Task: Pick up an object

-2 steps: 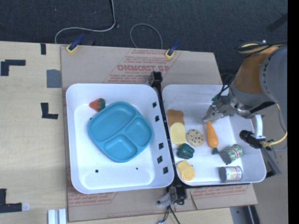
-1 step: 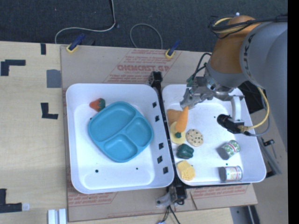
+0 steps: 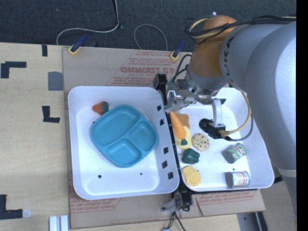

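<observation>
The end effector [image 3: 180,99], grip state unclear, hangs just above the carrot [image 3: 178,123].

Your arm [image 3: 260,66] enters from the right as a broad grey body that narrows to the orange band [image 3: 211,42] above the wrist. Below the band you see the grey wrist housing, with dark cables looping around it. The gripper [image 3: 174,99] hangs beneath that housing, pointing downward and slightly left of it. You cannot judge from this angle how its tip is set.
</observation>
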Tool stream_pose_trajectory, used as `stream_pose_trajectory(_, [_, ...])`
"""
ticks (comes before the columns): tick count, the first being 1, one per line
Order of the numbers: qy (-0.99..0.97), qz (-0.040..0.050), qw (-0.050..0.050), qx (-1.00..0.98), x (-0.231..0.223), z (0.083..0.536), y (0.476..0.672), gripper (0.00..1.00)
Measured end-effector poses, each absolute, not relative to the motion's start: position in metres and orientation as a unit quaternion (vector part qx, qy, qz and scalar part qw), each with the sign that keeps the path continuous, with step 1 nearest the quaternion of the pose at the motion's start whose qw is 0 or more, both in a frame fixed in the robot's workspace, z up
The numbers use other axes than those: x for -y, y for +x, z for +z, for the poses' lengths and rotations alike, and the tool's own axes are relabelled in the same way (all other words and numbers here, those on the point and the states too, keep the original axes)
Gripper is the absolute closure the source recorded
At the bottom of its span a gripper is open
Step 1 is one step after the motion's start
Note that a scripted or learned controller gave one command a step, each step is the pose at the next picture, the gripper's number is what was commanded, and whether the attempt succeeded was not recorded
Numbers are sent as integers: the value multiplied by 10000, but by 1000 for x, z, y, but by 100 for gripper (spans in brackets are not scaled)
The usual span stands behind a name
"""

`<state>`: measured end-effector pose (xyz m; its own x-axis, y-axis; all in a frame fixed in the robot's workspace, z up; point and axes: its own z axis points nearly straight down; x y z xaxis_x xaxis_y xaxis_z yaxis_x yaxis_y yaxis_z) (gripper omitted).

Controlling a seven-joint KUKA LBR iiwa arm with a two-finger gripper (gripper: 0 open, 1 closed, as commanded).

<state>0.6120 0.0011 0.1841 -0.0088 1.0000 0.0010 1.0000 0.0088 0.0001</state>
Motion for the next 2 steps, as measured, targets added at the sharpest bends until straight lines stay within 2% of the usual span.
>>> stream_pose_trajectory(1, [-7052, -14, 0, 7090, -33, 223, 598, 100])
stream_pose_trajectory(2, [-7109, 35, 1, 7033, 95, 187, 593, 100])
